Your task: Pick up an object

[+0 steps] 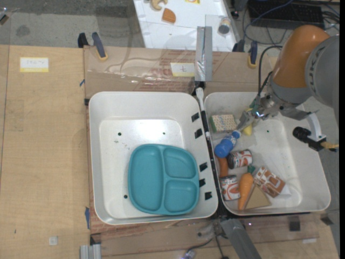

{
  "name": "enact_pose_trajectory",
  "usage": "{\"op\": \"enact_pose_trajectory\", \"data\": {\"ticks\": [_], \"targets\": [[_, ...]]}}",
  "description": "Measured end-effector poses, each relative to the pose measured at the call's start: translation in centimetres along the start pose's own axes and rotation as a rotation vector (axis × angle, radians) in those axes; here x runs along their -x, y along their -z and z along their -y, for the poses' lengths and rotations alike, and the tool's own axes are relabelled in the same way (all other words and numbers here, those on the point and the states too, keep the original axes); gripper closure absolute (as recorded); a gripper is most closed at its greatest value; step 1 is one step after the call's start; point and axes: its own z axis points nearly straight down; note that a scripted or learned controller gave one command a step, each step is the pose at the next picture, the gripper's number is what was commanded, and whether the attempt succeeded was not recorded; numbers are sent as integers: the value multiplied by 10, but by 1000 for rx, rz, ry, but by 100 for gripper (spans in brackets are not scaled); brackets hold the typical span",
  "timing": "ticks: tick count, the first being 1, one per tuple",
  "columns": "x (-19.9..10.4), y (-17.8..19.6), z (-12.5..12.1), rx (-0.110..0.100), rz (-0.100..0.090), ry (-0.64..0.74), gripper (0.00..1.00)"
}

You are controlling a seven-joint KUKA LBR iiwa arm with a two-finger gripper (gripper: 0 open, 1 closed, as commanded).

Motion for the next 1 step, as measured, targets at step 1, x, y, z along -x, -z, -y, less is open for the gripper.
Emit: {"op": "enact_pose_trajectory", "data": {"ticks": [1], "targets": [[-3,119,-8,44,20,108,100]]}}
